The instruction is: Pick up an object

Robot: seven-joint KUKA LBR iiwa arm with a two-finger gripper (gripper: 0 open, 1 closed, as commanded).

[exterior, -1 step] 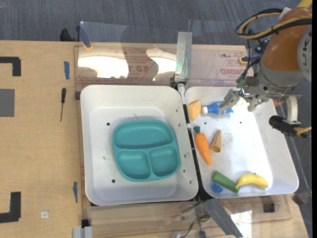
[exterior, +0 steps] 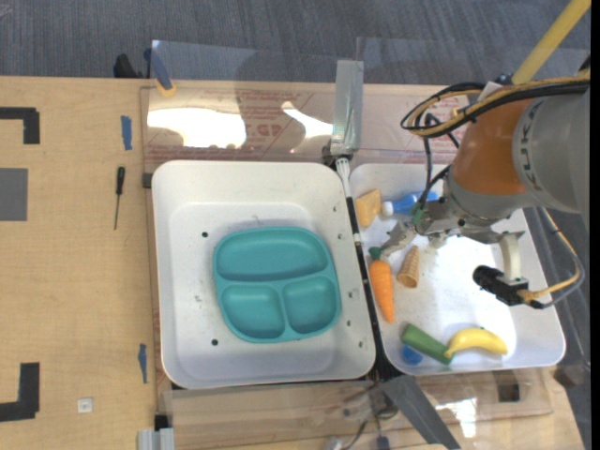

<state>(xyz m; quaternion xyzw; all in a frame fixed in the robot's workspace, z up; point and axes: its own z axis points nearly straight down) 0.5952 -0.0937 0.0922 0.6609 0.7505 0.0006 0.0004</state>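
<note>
Camera view: tool (exterior: 412,228) fingers blurred, arm (exterior: 525,153) hides right bin (exterior: 548,345) corner.

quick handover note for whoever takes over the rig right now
Gripper: low in the right bin, near its left wall; open or shut cannot be told, nothing seen between its fingers.
Things, all in the right bin: carrot, cone, banana, green piece.
Left bin: teal tray.
Done: nothing lifted.
Left: grasp and raise one object.
</note>
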